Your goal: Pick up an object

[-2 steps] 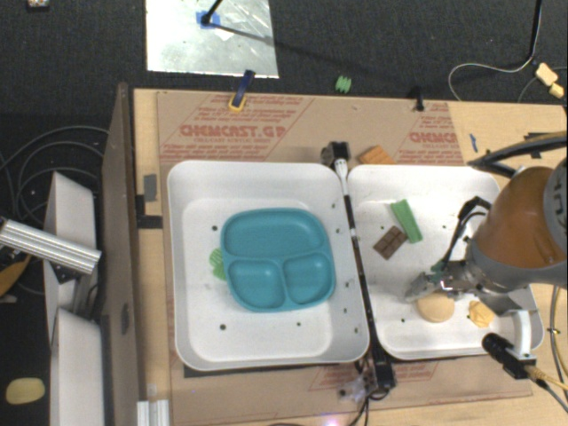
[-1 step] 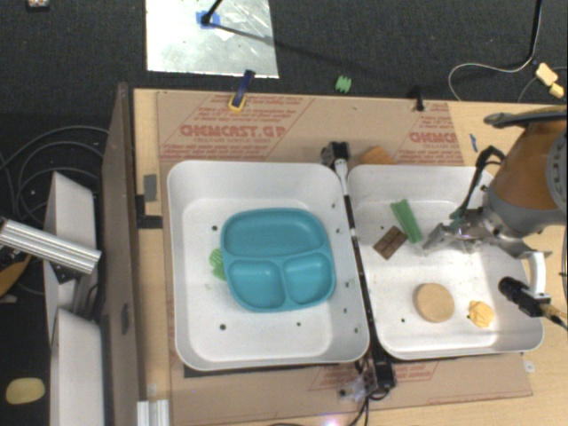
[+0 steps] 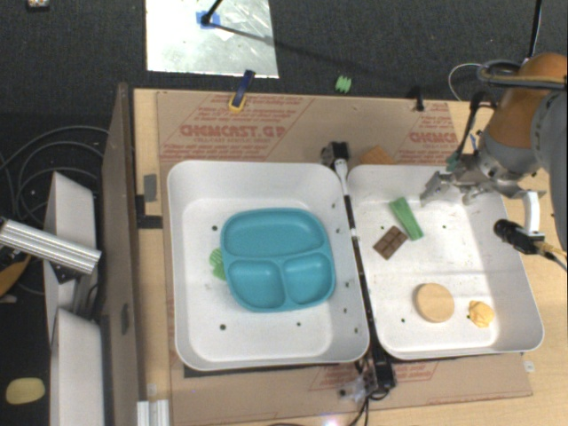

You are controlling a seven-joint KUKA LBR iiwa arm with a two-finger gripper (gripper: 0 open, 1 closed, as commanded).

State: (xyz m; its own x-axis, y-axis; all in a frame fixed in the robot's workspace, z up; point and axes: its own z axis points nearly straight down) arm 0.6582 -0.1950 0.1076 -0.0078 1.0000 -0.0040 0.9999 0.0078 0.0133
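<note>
Teal tray (image 3: pixel 277 257) in left bin (image 3: pixel 191 238), green block (image 3: pixel 406 217), brown bar (image 3: pixel 390 241) in right bin (image 3: pixel 510 273), jaws unclear

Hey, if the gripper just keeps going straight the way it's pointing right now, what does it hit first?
The gripper points left over the right bin. Going straight on, it would probably meet the green block first, though height above the bin floor is hard to judge from this slant.

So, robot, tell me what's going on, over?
Gripper above right bin's far edge, holding nothing seen. Green block nearest, brown piece beside it. Nothing blocking.
</note>
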